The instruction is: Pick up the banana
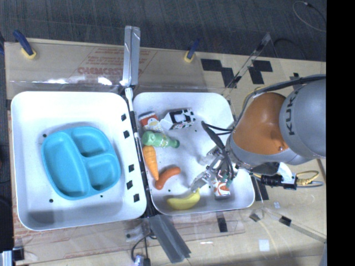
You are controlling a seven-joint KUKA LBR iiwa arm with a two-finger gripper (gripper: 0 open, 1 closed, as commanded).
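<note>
So my gripper [206,177] is low in the right bin [222,105], fingers spread open, gripping nothing. The banana [183,201] lies just below-left of it, along the bin's bottom edge.

We see open white floor in the middle of the right bin [222,101], between the toys along its left wall and the gripper [208,176] at lower right. The banana [184,201] lies against the bottom wall, hemmed by the sausage [166,176] above-left and a small red-white item [222,190] to its right.
</note>
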